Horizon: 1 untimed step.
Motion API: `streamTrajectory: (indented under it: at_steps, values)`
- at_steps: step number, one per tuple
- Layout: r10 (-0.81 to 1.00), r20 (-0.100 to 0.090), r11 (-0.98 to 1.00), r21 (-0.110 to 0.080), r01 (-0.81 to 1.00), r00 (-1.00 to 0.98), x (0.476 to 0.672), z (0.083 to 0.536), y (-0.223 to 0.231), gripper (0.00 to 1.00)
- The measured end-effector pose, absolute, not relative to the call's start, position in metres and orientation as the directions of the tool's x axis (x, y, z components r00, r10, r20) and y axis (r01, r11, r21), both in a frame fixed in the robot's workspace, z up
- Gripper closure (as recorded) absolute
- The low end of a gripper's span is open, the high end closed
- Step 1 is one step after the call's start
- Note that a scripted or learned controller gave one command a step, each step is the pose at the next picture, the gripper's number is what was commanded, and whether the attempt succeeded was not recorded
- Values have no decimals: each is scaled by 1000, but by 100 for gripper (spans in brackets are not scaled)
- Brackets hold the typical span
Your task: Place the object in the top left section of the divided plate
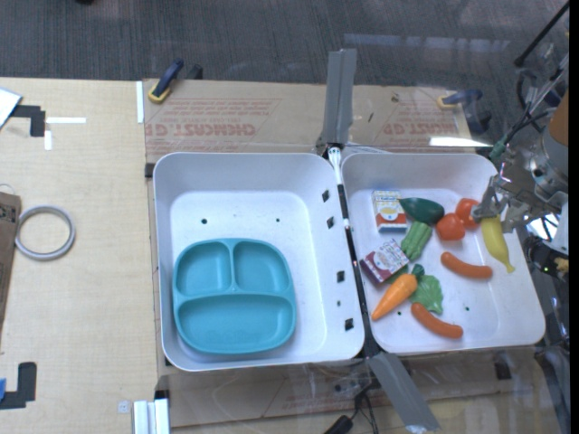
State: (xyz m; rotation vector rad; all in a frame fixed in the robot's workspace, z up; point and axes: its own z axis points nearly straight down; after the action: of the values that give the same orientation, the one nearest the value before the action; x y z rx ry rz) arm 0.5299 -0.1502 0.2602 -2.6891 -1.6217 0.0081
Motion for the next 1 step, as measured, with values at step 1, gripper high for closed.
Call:
streamTrajectory:
  at_steps: [1]
  values:
    - [956, -1, -294, -4, 956, 294, 508, 117, -99, 100]
